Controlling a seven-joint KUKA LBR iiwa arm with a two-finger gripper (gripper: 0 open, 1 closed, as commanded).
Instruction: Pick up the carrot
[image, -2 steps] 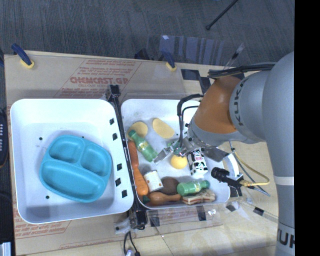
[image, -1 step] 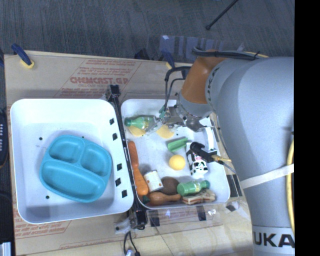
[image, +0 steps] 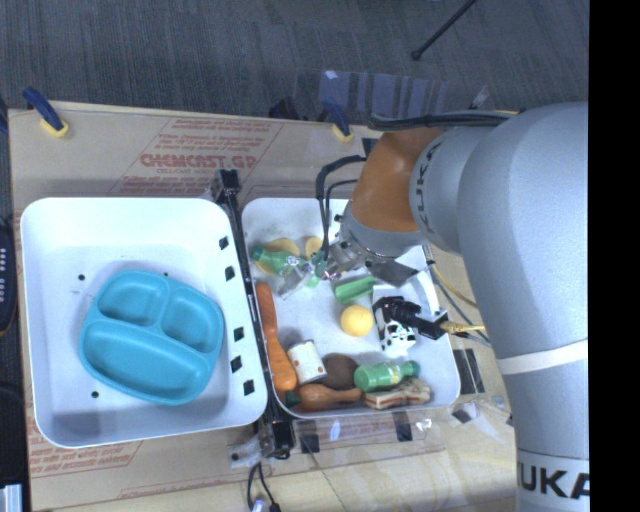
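The carrot (image: 272, 335) is a long orange piece lying against the left wall of the right bin (image: 440, 345), running from mid-bin toward the front. My gripper (image: 328, 262) hangs over the back half of that bin, up and to the right of the carrot's far end and apart from it. It sits low among a green bottle (image: 268, 260) and a green cylinder (image: 353, 290). Nothing orange shows at its tip.
Near the carrot's front end lie a white block (image: 305, 358), a brown oval (image: 340, 368), a green bottle (image: 385, 375), a brown sausage shape (image: 325, 397) and a slice of bread (image: 397, 398). A yellow ball (image: 355, 320) sits mid-bin. The left bin (image: 50, 230) holds a blue divided plate (image: 150, 335).
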